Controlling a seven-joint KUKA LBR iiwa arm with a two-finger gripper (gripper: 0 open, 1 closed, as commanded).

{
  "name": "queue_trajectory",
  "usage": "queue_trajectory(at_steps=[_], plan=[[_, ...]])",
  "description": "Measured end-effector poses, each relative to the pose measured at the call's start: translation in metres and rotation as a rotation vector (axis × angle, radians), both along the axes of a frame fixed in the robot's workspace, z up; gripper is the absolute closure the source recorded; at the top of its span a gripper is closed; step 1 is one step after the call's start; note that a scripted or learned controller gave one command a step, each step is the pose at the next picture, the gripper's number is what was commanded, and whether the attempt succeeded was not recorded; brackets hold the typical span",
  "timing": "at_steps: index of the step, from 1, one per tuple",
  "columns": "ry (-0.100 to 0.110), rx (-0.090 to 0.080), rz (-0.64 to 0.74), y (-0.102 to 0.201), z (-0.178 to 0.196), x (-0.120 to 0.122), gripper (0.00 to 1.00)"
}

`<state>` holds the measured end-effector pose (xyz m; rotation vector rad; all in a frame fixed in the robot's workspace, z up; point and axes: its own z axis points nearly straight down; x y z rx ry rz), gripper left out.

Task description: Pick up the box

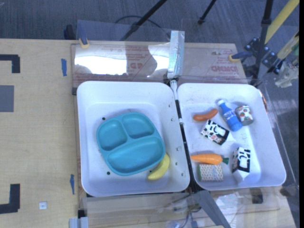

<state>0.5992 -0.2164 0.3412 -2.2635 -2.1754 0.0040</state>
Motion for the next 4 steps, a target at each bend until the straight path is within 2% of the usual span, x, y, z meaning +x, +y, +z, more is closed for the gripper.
queue_trajectory(at_steps=[1, 2, 3, 4], plan=[[0.001, 0.0, -0.094, 0.003, 0.016, -0.022, 1.0], [-0.006, -0.003, 0.005, 0.0, -0.003, 0.028, 1.0], [-0.001, 0.0, 0.041, 0.001, 0.028, -0.038, 1.0], [-0.003, -0.002, 0.043, 0.002, 0.037, -0.035, 1.0]])
